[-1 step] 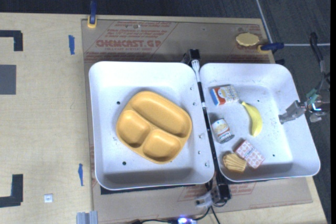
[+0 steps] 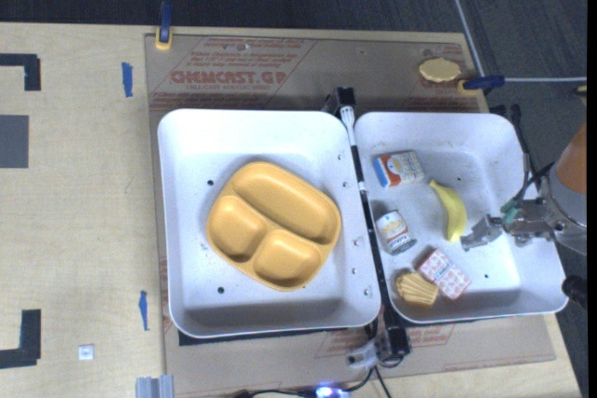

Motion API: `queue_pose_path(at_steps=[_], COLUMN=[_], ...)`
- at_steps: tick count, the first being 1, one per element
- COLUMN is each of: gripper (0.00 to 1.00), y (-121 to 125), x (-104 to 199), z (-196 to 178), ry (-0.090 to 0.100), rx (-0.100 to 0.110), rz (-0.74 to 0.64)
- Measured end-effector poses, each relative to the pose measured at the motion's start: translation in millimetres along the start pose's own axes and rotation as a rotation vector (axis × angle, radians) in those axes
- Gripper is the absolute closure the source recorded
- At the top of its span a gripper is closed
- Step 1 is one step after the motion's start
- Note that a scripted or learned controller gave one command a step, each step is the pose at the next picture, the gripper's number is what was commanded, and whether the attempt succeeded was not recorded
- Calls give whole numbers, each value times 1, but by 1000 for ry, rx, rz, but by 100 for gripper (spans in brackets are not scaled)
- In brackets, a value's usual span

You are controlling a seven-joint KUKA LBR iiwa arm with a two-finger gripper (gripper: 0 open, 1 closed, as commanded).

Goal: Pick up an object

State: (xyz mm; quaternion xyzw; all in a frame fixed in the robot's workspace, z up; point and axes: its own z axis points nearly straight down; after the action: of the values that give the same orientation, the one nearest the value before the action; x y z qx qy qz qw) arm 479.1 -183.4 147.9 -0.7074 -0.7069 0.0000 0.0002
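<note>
Two shallow white bins sit side by side on a light wooden surface (image 2: 75, 228); the left bin (image 2: 187, 200) holds a yellow divided tray (image 2: 272, 224) with three compartments, lying near its middle and turned at a slant; the right bin (image 2: 494, 294) holds several small things; a small carton (image 2: 398, 169) in white, blue and orange lies near the upper left of that bin; below it a small can (image 2: 395, 231) lies on its side close to the bin's left wall; a yellow banana (image 2: 451, 210) lies roughly in the middle, curved and running top to bottom; a red-and-white patterned packet (image 2: 443, 273) lies tilted toward the lower part of the bin, and just beside it to the left, in the lower left corner, sits a ridged yellow-orange piece (image 2: 417, 288); the end effector (image 2: 483, 233) reaches in from the right edge, its metal fingers just to the right of the banana's lower end and low over the bin floor; whether they touch the banana cannot be told; the fingers appear parted, with nothing seen between them; a round tan disc (image 2: 440, 70) rests on the cardboard sheet (image 2: 280, 75) behind the bins.
</note>
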Motion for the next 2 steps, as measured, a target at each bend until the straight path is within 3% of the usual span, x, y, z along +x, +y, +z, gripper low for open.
queue_pose_path(at_steps=[1,2], gripper=[0,100], y=[1,3], x=[75,74], z=[62,51], ry=[1,-3], rx=[-3,-10], rz=[-2,1])
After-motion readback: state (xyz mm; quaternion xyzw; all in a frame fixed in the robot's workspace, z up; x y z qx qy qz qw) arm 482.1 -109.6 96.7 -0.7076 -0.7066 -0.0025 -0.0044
